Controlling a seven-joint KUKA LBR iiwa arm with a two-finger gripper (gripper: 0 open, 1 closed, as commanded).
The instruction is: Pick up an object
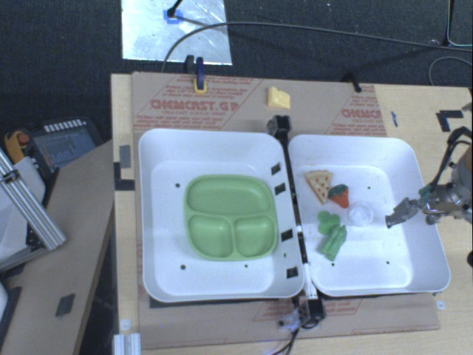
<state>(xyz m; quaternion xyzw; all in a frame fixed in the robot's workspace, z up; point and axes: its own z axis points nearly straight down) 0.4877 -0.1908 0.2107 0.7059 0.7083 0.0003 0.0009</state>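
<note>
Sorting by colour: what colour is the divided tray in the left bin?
Light green, seen in the camera view.

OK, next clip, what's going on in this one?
A robot arm reaches in from the right over the right bin, its claw low near that bin's right side and holding nothing that I can see. Left of it lie a clear round piece, a pizza-slice toy, a strawberry-like toy and green toy vegetables. The left bin holds a green divided plate. No pick has happened yet.
</note>
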